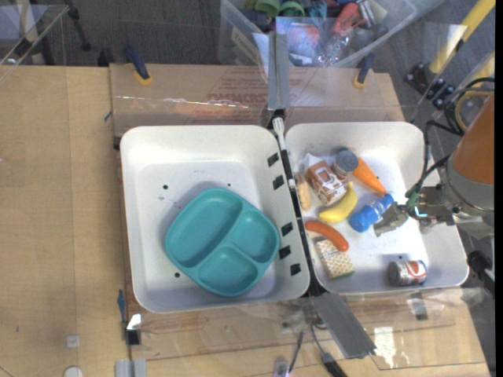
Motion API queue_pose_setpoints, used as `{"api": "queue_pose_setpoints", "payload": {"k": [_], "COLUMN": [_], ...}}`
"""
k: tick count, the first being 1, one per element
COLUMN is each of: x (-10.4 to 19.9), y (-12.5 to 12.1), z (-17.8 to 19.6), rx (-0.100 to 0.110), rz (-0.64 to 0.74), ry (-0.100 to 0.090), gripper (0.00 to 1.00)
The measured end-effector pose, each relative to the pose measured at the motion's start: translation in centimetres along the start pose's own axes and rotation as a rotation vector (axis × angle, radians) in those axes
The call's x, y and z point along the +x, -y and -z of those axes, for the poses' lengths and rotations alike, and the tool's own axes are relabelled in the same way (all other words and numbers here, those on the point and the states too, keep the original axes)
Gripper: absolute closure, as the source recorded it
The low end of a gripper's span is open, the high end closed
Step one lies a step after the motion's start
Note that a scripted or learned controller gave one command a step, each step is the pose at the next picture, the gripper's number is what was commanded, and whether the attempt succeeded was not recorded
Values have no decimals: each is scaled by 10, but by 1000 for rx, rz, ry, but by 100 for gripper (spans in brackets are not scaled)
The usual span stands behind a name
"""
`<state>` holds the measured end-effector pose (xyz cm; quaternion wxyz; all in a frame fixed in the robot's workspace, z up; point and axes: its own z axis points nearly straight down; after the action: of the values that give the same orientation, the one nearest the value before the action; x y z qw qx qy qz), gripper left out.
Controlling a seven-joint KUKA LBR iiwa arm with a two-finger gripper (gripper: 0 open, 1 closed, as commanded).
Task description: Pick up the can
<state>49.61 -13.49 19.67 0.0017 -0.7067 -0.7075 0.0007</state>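
Lying sideways, one can, one teal tray, two bins, jaws state unclear.

The big grey arm runs off the right side of the picture, so most of it is cut away. The clear tub of toys at the top is chopped by the top edge, and the toys inside look like a fuzzy jumble. The gripper is small and dark, and the writing on the can is too tiny to read.
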Motion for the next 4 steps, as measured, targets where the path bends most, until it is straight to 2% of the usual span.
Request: {"api": "queue_pose_setpoints", "payload": {"k": [1,2,3,4], "x": [-32,-82,-73,-76], "y": [17,11,3,6], "z": [-79,-106,-94,-96], "rx": [0,-13,-33,-25], "rz": [255,443,449,446], "ry": [-1,-6,-11,-9], "gripper": [0,0,100,0]}}
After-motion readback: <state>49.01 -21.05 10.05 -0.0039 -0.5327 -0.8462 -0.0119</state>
